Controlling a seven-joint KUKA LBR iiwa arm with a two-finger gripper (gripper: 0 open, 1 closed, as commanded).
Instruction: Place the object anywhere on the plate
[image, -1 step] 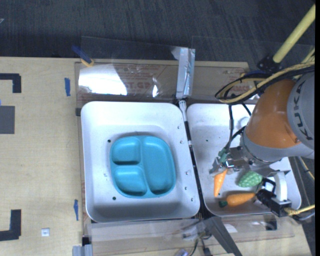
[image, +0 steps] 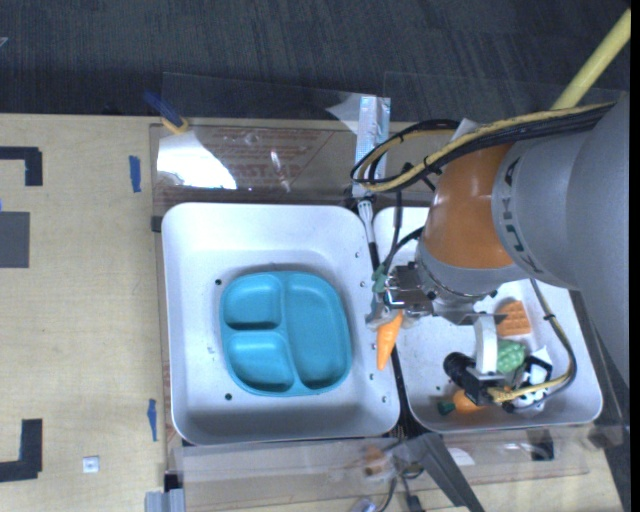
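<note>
A blue plate (image: 285, 330) with three compartments lies in the middle of the left white bin (image: 190, 250). An orange toy carrot (image: 385, 342) hangs over the ridge between the two bins, just right of the plate's right rim. Its upper end sits between the fingers of my gripper (image: 390, 305), which is shut on it. The carrot's tip points down toward the front of the bench. The grey arm with its orange band (image: 470, 220) covers much of the right bin.
In the right bin (image: 580, 400) lie an orange piece (image: 514, 320), a green piece (image: 511, 355), a small orange thing (image: 464, 404) and a black-and-white thing (image: 536, 394). A clear plastic sheet (image: 260, 155) lies behind the left bin.
</note>
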